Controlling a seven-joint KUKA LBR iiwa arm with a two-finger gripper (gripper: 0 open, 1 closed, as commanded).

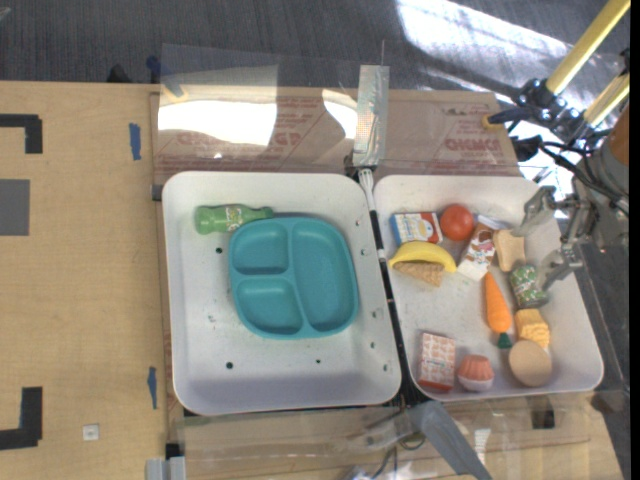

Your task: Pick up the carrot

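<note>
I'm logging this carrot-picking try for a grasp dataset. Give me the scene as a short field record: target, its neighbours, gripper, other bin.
target: carrot, lying in the right bin, not held
neighbours: corn and egg at its lower right, banana to its left
gripper: gripper over the right bin's far right side, above the carrot in the view
left bin: teal divided plate, green bottle

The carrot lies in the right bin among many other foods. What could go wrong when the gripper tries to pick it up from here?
1. The carrot is crowded: a green packet lies just right of it and a yellow piece sits by its lower end, so the fingers may bump or grab those instead.
2. The gripper stands right of the carrot, over the green packet; closing here would likely miss the carrot.
</note>
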